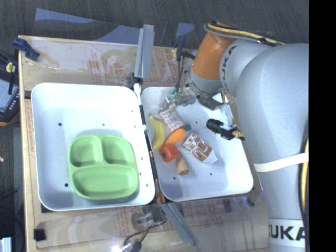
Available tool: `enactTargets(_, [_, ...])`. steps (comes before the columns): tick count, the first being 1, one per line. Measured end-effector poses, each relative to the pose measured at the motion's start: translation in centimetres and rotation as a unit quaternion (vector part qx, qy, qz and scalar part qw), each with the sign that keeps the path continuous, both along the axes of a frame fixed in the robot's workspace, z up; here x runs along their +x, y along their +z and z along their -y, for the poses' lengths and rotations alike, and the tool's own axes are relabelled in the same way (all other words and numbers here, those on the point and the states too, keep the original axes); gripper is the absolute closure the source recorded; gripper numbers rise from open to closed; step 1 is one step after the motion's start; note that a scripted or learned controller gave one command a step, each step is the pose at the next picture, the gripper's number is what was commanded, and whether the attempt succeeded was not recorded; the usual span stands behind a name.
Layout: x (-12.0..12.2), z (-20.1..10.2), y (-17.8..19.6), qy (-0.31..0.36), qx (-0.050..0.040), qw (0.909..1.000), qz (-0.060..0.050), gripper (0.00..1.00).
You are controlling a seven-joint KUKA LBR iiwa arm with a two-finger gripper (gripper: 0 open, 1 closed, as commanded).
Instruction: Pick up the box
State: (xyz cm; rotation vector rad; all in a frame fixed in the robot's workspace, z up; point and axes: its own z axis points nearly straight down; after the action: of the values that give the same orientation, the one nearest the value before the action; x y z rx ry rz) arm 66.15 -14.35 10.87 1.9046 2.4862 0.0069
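Gripper (175,100), grip unclear, over right bin (237,180) with box (198,148), banana (156,132); green tray (103,167) in left bin (47,156)

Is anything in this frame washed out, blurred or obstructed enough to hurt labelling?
Camera view: even lighting, soft shadows; the white bins look slightly bluish but not blown out. The arm looms large at right, covering part of the right bin. The gripper is small and indistinct; the box is fairly sharp.
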Motion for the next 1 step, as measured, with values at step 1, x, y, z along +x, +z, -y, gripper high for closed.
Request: enactTargets(1, [-3.95, -9.41, 9.72, 0.092, 0.0006, 0.9957, -0.006, 1.00])
